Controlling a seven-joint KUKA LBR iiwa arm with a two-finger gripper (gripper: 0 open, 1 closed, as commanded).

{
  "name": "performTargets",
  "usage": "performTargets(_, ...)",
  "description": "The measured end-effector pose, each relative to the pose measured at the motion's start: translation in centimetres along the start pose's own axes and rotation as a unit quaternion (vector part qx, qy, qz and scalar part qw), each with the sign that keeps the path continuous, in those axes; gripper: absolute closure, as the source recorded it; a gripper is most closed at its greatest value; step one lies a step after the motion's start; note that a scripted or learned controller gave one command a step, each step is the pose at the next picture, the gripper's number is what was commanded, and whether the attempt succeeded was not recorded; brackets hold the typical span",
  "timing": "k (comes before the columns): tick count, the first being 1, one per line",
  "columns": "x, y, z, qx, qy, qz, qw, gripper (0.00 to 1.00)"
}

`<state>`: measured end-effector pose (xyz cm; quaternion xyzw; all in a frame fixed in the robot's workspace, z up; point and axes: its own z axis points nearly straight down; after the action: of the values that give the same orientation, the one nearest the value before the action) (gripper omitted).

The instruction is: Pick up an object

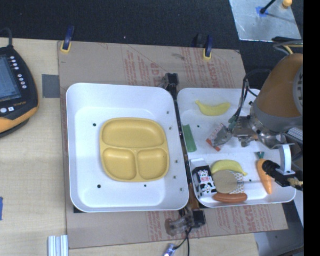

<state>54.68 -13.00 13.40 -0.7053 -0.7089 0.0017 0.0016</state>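
Observation:
The arm reaches in from the right, and its gripper point(220, 138) is low in the middle of the right bin point(188, 97). A small red bit shows at its tip; what it is I cannot make out. A yellow banana point(213, 108) lies behind the gripper and a green stick point(189, 137) to its left. Toward the front lie a second banana point(229, 166), a tan round piece point(227, 182), a red sausage point(230, 198), a black-and-white box point(204, 180) and an orange carrot point(265, 178).
The left bin point(80, 159) holds a yellow divided plate point(134, 148). A teach pendant point(8, 89) rests on the bench at far left. Clamps point(67, 39) pin the cardboard sheet at the back edge.

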Motion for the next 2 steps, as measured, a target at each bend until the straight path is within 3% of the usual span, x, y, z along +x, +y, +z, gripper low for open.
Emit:
performTargets(1, 2.2, 4.0, 3.9, -0.003, -0.002, 0.0, 1.0, 0.0)
performTargets(2, 2.0, 4.0, 2.8, -0.004, -0.003, 0.0, 1.0, 1.0)
